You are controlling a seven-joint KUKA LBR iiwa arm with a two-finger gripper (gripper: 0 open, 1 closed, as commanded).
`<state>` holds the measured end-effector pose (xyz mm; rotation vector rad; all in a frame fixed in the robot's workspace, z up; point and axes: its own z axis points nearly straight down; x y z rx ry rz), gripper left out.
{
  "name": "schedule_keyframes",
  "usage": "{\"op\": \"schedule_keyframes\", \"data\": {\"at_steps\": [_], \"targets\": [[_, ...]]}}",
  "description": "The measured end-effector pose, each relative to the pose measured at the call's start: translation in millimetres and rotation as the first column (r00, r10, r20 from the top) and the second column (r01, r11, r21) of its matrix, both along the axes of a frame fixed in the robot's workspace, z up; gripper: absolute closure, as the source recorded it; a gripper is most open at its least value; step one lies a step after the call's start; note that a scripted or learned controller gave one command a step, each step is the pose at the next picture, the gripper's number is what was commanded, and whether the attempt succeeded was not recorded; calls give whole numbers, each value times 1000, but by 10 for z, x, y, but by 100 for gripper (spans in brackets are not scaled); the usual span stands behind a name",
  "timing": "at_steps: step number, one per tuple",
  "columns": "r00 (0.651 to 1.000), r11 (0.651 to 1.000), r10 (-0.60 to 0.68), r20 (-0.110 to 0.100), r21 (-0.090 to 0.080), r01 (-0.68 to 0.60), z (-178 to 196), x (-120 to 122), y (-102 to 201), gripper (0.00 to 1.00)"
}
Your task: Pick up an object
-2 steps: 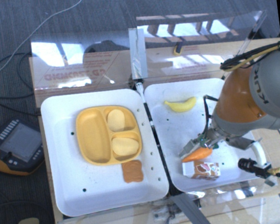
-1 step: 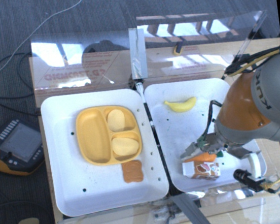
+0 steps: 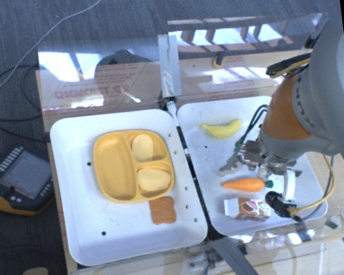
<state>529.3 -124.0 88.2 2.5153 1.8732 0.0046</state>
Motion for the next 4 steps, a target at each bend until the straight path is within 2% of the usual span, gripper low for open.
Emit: {"op": "schedule_keyframes", "data": {"at_steps": [1, 2, 3, 4], "targets": [[991, 991, 133, -9, -1, -133, 818, 448, -4, 0], [925, 925, 380, -9, 3, -380, 96, 148, 26, 0], [869, 869, 494, 4, -8, -494, 11, -380, -88, 0], [869, 869, 494, 7, -6, -494, 106, -369, -75, 100]]}}
